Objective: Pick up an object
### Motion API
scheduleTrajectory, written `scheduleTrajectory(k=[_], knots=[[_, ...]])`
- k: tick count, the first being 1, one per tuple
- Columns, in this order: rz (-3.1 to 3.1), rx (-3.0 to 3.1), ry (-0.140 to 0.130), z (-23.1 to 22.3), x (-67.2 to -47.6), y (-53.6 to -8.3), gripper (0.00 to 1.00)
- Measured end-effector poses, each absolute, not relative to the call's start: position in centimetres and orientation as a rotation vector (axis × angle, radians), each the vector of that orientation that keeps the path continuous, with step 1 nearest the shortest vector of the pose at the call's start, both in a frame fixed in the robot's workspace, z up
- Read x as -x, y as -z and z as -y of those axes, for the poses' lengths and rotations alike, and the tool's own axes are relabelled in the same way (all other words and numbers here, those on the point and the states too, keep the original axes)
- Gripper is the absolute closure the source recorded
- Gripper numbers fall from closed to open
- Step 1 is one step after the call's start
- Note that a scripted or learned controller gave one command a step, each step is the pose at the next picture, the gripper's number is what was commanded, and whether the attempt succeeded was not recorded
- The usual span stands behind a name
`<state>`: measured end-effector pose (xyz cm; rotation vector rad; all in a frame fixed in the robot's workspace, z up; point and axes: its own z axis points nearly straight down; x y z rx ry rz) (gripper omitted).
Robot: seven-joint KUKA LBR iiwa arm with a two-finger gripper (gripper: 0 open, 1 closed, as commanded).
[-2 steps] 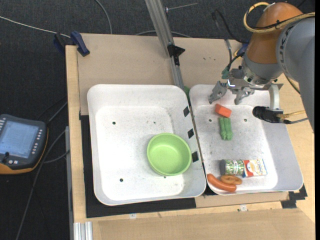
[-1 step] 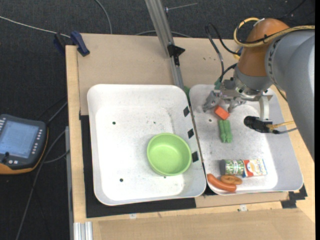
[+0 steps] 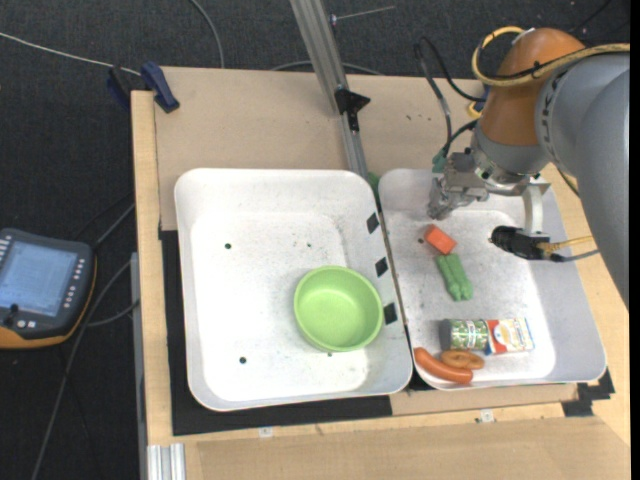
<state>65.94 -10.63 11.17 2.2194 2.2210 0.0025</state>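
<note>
My gripper hangs over the far part of the right bin, just above and behind a small orange block. Nothing shows in its grasp. A green cucumber-shaped piece lies right below the orange block. Near the bin's front edge are a small green-labelled can on its side, a little white and red carton beside it, and an orange-red sausage at the front left corner.
A green bowl sits in the left bin near the divider. A metal pole slants up behind the bins. A black fitting with a yellow cable hangs over the right bin. A handheld pendant lies off the bench at left.
</note>
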Motion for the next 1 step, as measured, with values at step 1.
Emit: scheduleTrajectory(k=[1], knots=[[-2.219, -2.219, -0.005, 10.96, -66.76, -15.83, 1.00]])
